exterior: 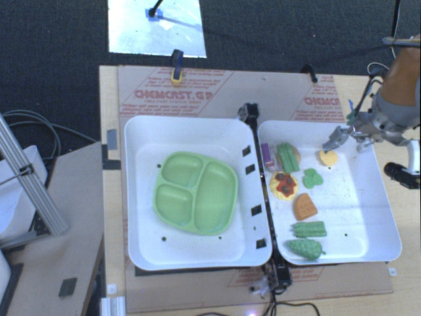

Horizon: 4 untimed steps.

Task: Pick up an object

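The gripper (337,141) hovers over the far part of the right shallow white bin (378,196), just beside a small yellow toy piece (328,157). I cannot tell how its grasping part stands. Nothing is lifted yet; the descent, grasp and lift all remain, by my reading.

We read red lettering on the clear sheet (217,91) that covers the table under the bins. Near the table's far edge, behind the left bin (191,127), it says "CHEMCAST GP". The same print repeats slantwise toward the far right corner, behind the right bin (368,176), but there we cannot make it out fully.
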Motion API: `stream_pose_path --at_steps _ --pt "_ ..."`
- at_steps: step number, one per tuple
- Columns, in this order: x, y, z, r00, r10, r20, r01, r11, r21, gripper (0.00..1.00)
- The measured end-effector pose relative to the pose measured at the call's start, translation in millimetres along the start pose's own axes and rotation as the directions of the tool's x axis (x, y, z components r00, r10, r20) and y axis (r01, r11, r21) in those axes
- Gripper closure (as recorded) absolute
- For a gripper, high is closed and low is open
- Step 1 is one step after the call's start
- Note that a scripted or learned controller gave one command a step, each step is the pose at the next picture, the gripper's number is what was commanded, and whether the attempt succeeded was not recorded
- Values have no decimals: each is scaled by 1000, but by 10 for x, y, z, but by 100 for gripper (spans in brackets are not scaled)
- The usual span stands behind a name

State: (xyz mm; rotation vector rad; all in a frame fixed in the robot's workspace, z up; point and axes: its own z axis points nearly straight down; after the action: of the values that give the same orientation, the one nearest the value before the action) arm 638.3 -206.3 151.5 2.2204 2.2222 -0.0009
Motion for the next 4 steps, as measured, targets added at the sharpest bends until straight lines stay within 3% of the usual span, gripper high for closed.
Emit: stream_pose_path --at_steps 1,2,3,4 --pt "6 -57 707 1000 0 -1 0 1000 2 0" --pt "3 319 655 1000 -3 -1 3 1000 0 0" --pt "-2 324 539 1000 -6 3 6 1000 -8 100" --pt "312 235 -1172 1000 -7 3 7 1000 -17 100"
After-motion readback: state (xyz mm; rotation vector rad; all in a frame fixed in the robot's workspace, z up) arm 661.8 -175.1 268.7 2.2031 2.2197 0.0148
